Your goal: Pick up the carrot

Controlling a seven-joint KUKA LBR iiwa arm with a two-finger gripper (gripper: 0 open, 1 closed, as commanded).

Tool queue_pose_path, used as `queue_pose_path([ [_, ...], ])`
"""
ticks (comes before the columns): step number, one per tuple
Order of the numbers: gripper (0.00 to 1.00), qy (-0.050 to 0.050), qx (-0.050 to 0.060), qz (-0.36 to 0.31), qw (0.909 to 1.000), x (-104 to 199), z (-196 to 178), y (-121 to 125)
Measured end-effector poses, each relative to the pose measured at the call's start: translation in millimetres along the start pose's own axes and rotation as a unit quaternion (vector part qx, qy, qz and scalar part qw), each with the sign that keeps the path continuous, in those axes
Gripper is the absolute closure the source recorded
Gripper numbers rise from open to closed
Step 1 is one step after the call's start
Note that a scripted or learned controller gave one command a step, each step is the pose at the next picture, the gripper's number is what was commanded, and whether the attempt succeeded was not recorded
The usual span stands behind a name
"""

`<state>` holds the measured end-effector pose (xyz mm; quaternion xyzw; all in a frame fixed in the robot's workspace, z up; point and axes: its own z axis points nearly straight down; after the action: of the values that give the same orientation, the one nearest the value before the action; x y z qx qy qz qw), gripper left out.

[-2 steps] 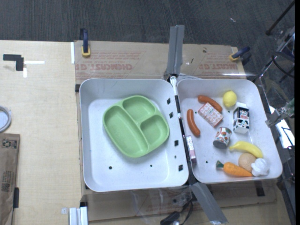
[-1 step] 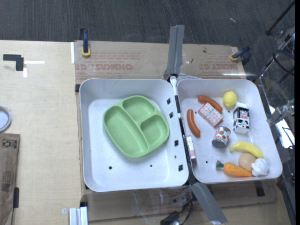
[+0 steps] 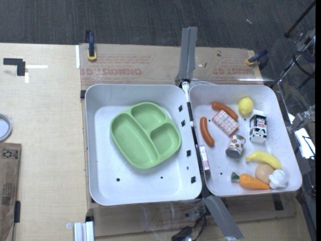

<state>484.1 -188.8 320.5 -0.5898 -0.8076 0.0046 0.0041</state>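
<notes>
Sitting side by side on the bench (image 3: 45, 134) are two white bins: the left bin (image 3: 95, 149) is carrying one green divided plate (image 3: 145, 133), and the right bin (image 3: 283, 129) is holding the food. Lying there are two sausages (image 3: 206, 131), one banana (image 3: 264, 158), one carrot (image 3: 249, 182) at the near edge beside an egg (image 3: 264, 172), one lemon (image 3: 245, 106), one milk carton (image 3: 258, 127), one can (image 3: 234, 146) and one snack box (image 3: 224, 122).

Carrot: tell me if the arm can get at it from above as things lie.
Probably yes. The carrot lies uncovered on the right bin's floor, open from above. But an egg and garlic crowd its thick end, and the front wall is close.
</notes>
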Motion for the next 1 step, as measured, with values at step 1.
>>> queue_pose_path([
  [1, 1.0, 0.0, 0.001, -0.001, 1.0, -0.8, -7.2, 1.1],
])
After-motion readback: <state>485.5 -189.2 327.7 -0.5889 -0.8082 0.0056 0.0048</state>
